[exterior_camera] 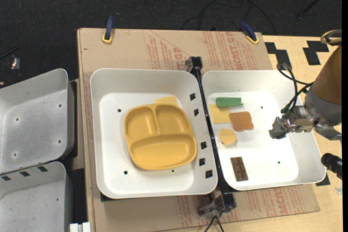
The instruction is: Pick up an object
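Note:
The right bin (pixel 283 171) holds a green block (pixel 229 101), a pale yellow flat piece (pixel 218 116), a brown square (pixel 241 120), a small yellow chunk (pixel 228 137) and a dark brown bar (pixel 238 168). My gripper (pixel 278 130) hangs over the right side of this bin, to the right of the brown square and apart from every object. Nothing shows between its fingertips.
The left bin (pixel 109 117) carries a yellow divided tray (pixel 160 136) with a pale yellow piece (pixel 167 100) behind it. A black divider (pixel 204 117) runs between the bins. Two grey lids (pixel 32 117) lie at the far left. Cables trail beside the arm (pixel 329 89).

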You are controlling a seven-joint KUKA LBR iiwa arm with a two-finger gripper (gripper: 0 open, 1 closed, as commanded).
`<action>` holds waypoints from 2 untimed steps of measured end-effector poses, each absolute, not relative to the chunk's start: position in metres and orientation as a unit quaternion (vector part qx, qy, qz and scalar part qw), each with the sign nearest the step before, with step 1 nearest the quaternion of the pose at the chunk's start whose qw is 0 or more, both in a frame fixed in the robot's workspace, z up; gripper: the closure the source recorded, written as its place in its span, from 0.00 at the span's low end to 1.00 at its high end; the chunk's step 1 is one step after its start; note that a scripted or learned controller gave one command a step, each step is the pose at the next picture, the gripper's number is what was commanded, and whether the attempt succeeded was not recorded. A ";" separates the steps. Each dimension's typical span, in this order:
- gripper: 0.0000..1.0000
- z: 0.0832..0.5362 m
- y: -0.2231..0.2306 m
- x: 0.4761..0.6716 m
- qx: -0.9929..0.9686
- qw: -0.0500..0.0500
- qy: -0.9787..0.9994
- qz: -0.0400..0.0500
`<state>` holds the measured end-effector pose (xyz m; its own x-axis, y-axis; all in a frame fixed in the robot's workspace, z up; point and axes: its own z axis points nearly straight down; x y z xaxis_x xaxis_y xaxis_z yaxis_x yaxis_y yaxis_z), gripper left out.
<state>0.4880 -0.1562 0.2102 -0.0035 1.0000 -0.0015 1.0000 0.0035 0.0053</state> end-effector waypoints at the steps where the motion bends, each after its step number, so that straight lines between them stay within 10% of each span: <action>1: 1.00 0.262 -0.167 0.492 0.706 0.003 0.708 0.001; 2: 1.00 0.260 -0.107 0.515 0.704 0.000 0.710 0.001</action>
<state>0.5154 -0.1068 0.2600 -0.0087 1.0000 0.0012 1.0000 0.0087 0.0021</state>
